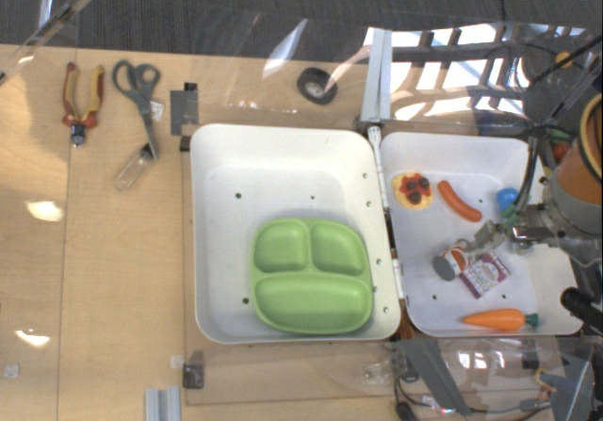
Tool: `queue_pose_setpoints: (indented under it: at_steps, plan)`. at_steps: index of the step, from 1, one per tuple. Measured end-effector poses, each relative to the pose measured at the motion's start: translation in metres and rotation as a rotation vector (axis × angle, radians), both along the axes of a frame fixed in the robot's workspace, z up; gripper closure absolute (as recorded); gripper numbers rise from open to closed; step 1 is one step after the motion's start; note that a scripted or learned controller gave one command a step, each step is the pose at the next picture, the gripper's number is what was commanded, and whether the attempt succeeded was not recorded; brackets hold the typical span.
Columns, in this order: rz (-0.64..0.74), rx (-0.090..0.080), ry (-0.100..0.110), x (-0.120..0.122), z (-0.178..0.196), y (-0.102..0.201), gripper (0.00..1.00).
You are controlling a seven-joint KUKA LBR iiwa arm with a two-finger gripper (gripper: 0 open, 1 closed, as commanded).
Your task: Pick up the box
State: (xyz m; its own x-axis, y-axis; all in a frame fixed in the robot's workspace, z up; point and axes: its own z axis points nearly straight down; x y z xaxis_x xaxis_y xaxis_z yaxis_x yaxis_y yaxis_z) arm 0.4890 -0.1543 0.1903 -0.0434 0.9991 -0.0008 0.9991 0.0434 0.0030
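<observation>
White plastic forms both bins; the right bin [415, 311] holds the clutter, the left bin [217, 221] a green divided plate [311, 275]. The box [483, 273], a small purple and white carton, lies flat on the right bin's floor towards its near side, with a grey disc [444, 267] and a red-and-white bit just beside its left end. Its long axis runs on a slant, from upper left to lower right in the camera view. An orange carrot [493, 320] lies below it, near the bin's front wall; a red sausage [459, 202], a small pizza toy [414, 190] and a blue piece [507, 198] sit farther back.

The gripper [492, 234] comes in from the right and hangs just above and slightly behind the box's upper end. Its fingers look parted, with nothing between them, though they are small and partly blurred. The box is not yet held.

By my judgement the coming move turns on this: the box lies a little forward and below the fingers, so they need to come down over its middle and close across its short width, clear of the disc.

On the worktop [94, 268] to the left lie pliers [80, 101] and scissors [139, 94], well apart from all this.
</observation>
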Motion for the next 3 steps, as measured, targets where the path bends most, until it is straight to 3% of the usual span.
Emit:
queue_pose_setpoints:
  at_steps: [1, 2, 3]
  plan:
    - [0.048, -0.001, -0.005, 0.004, -0.085, -0.008, 0.00]
    - [-0.061, 0.000, -0.004, 0.000, -0.081, -0.050, 0.00]
    - [-0.090, -0.009, -0.019, 0.004, -0.095, -0.054, 0.00]
